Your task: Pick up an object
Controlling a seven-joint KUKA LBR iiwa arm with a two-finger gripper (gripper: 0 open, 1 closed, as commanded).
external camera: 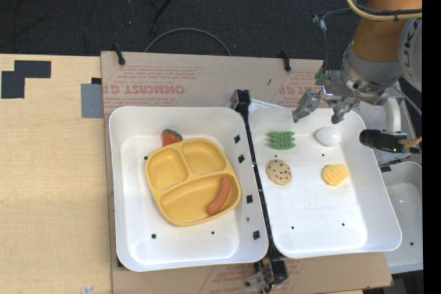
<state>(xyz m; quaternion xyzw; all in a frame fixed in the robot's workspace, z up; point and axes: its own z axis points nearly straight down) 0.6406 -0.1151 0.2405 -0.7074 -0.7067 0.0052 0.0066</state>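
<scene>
While the grey arm (386, 31) is reaching in over the far edge of the right bin (344, 231), its gripper (321, 108) is hanging with the two fingers spread apart and nothing between them, one finger (304, 107) angling out toward the green leafy piece (281, 140) and the other (340, 111) pointing down just above the white egg (328, 136). Taking that egg as the landmark, the green leafy piece is lying just to its left, the speckled cookie (279, 172) is sitting farther down and to the left, and the yellow ridged piece (335, 175) is resting below it, a little apart. Well to the left of the egg, in the left bin (131, 217), a yellow divided tray (180, 169) is lying at a tilt, a reddish sausage (220, 195) is resting in its large compartment, and a small red-orange carrot with a green top (171, 137) is lying just beyond the tray's far corner
</scene>
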